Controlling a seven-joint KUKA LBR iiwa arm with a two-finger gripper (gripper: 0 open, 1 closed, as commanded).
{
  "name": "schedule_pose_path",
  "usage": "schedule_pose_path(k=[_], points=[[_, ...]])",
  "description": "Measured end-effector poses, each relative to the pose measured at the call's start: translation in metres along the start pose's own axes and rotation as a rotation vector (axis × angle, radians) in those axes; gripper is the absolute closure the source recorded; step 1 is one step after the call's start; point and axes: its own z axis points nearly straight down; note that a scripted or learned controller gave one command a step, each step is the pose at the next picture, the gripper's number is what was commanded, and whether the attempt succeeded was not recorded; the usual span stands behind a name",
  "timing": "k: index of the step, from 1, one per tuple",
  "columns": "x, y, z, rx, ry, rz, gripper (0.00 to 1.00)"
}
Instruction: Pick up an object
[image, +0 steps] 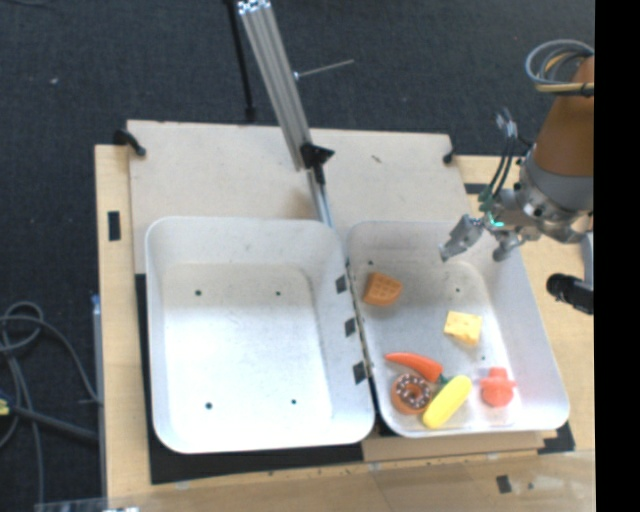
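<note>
**Gripper poised over the right bin, nothing picked yet**

Camera view: the arm (562, 140) reaches in from the right, and its gripper (482, 240) hangs above the far right corner of the right bin (535, 330). The two fingers stand spread apart with only air between them, so nothing is held. The left bin (170, 300) sits just beside the right one, their inner walls touching.

All the candidates lie in the right bin. A waffle-like orange piece (381, 290) sits near the bin's left wall, towards the far end. A yellow cheese wedge (462, 327) lies roughly mid-bin, the nearest thing to the gripper. At the near end, packed close together, are an orange carrot (414, 365), a round donut (408, 392), a yellow corn cob (447, 400) and a small red piece (497, 388) (too small to name with any confidence).

By my reading, this is the approach step: the gripper is above the bin, apart from every object, and no descent onto a target is evident. The next move calls for choosing one item, centring the open fingers over it and lowering.

As to orientation, the corn cob's long axis runs diagonally, from near-left to far-right; the carrot's long axis runs from left to right, its narrow tip pointing left. The cheese wedge is compact, with no marked long axis, so finger alignment matters less there.
</note>
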Motion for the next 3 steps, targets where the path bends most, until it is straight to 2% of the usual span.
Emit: schedule_pose_path(k=[2, 3], points=[[0.000, -0.006, 0.125, 0.007, -0.001, 0.006, 0.00], [-0.002, -0.006, 0.145, 0.004, -0.003, 0.008, 0.00]])
